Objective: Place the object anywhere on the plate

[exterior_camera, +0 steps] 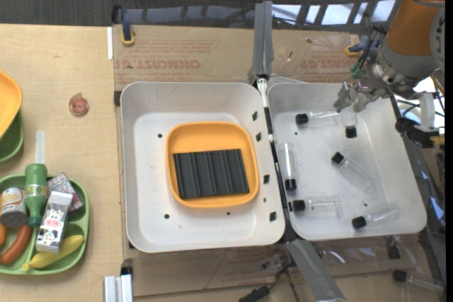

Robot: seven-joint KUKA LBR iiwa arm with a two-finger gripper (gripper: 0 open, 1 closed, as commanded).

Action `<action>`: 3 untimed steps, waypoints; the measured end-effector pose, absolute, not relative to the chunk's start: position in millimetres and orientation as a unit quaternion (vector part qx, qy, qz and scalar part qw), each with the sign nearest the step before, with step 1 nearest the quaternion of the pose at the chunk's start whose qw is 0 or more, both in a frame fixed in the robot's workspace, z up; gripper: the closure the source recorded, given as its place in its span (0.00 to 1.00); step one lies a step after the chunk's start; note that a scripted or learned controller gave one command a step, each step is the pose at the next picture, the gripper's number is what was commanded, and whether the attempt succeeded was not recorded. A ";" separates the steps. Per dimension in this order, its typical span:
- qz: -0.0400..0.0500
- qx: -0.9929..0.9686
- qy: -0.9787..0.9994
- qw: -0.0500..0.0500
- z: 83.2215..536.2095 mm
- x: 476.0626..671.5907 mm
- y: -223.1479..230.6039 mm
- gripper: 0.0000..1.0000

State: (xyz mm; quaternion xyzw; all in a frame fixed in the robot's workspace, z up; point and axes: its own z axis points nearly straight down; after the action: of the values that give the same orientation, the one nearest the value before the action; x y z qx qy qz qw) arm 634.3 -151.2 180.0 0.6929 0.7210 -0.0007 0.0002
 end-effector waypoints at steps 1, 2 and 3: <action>0.000 0.626 0.780 0.001 189.2 659.1 -122.7 1.00; 0.000 0.592 0.806 0.001 196.5 658.9 -103.8 1.00; 0.000 0.525 0.851 0.000 198.6 658.8 -74.2 1.00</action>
State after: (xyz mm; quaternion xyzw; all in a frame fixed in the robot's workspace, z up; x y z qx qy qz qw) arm 658.8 -74.2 198.6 0.5247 0.8513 -0.0005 -0.0002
